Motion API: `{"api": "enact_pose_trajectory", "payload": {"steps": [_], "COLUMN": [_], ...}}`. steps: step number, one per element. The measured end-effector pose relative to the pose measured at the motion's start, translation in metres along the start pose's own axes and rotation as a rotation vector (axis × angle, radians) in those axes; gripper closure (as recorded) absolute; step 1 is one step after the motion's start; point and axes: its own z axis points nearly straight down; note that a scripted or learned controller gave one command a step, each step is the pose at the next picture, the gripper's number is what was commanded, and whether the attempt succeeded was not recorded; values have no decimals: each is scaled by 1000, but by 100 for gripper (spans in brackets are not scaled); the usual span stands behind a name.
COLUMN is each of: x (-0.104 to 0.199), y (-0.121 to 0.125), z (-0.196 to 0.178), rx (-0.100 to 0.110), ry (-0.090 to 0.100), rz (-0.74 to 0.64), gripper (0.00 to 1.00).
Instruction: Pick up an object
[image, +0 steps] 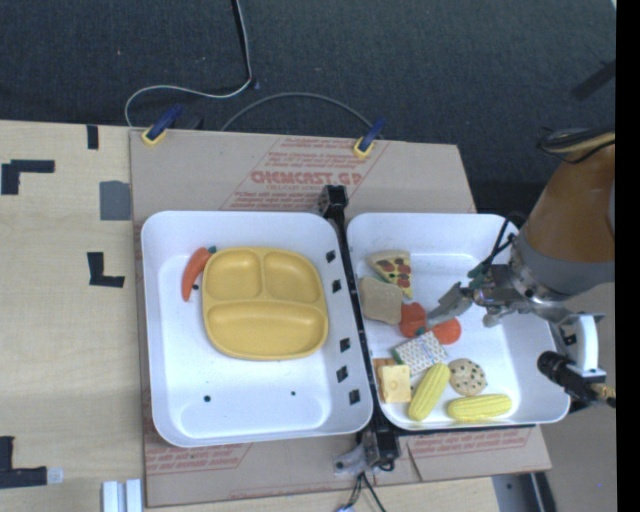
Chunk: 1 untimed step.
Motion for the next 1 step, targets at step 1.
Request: {"api": "enact_pose_trajectory", "payload": {"steps": [1], "x": [23], "y": [53], "z": [135], "rx": [-4], "ry": [-1], "rz": [-2], "gripper": [0]}}
